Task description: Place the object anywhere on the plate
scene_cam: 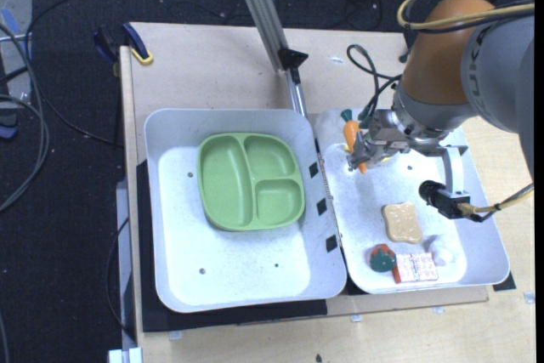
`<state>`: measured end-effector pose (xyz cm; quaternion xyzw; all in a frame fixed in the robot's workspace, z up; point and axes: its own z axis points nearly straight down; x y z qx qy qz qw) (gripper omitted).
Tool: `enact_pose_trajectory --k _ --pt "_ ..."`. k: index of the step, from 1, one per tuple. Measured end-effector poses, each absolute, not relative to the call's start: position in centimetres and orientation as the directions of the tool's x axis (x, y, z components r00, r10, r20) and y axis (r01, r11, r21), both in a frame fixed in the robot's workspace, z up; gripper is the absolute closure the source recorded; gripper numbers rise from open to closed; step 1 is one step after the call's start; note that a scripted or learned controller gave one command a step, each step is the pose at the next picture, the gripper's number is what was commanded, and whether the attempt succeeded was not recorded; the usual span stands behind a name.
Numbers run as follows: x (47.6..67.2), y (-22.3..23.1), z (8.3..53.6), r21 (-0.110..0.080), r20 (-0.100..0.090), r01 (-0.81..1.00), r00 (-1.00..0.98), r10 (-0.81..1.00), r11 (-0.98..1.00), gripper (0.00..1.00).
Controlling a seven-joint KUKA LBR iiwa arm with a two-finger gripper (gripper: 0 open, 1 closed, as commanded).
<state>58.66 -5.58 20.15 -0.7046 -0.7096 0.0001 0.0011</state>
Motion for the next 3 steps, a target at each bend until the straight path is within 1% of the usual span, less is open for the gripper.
enact_pose_trajectory --k 2,3 --pt "57.6 5.9 22.5 0.002 0.002 1.0 -0.008 1.0 0.008 1.0" --pt "57.7 11.4 23.7 0.001 0.001 1.0 -0.007 1.0 0.007 1.0"
